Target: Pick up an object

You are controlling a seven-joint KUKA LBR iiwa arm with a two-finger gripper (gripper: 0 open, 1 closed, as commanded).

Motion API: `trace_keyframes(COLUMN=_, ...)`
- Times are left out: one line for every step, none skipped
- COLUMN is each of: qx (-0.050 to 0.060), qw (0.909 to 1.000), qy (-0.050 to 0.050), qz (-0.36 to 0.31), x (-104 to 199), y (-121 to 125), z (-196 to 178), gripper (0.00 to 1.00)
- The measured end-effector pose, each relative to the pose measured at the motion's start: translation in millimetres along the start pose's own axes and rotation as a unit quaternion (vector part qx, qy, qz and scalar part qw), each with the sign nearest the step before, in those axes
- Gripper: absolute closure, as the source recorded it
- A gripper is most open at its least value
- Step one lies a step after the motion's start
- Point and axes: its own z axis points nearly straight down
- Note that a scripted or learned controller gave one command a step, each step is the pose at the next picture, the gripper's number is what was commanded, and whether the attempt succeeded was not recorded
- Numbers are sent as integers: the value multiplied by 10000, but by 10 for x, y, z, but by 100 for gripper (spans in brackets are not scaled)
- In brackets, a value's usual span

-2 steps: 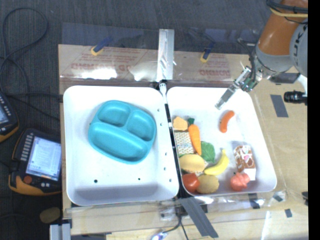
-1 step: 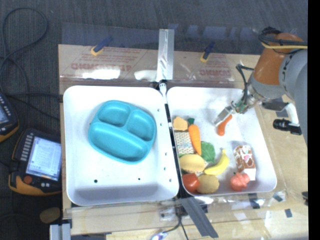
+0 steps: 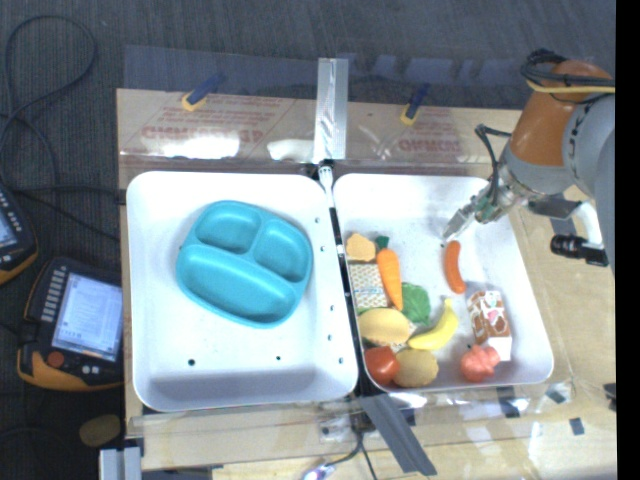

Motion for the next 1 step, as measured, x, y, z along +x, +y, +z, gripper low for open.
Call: trace_keyframes(qx=-16, qw=9977, qy=27, qz=683, x=74, y=128, z=-734, gripper=100)
